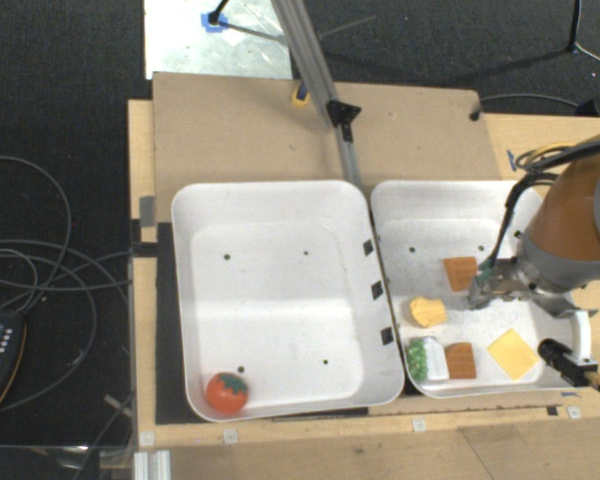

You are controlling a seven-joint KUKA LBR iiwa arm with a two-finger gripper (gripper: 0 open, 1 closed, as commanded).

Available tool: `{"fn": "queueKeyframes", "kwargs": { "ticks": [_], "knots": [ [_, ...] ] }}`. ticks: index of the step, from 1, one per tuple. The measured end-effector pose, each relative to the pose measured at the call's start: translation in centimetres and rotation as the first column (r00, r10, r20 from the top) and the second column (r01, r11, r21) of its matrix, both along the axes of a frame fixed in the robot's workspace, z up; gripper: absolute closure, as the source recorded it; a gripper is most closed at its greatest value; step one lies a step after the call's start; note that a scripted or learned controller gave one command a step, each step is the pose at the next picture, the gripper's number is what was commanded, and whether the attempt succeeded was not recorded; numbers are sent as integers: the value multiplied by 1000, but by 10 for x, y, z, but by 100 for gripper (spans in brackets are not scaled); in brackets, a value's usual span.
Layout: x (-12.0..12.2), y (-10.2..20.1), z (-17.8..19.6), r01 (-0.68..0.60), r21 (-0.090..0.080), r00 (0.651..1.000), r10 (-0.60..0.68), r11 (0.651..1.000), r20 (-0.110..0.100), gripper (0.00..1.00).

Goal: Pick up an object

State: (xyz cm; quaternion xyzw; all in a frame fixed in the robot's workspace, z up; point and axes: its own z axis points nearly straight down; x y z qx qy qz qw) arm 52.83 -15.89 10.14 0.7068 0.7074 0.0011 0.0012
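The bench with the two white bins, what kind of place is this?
Probably a robotics lab, set up for pick tests: a grey and orange arm reaches over two white bins holding toy food, with loose cables on the carpet.

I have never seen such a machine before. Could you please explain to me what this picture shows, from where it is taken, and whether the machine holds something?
The picture is taken by one fixed camera above a bench, looking down at a slant. The grey and orange shape at the right is a robot arm. Its gripper, a small two-finger hand, hangs low in the right bin, beside an orange-brown block. Whether it holds anything cannot be seen. That bin also contains a yellow lump, a flat yellow square, a second brown block and a green and white item. The left bin contains a red tomato-like ball in its near corner.
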Motion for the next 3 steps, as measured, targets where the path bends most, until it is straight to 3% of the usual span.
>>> {"fn": "queueKeyframes", "kwargs": {
  "ticks": [3],
  "knots": [
    [3,9,158,-5,-2,1000,5,1000,4,100]
  ]
}}
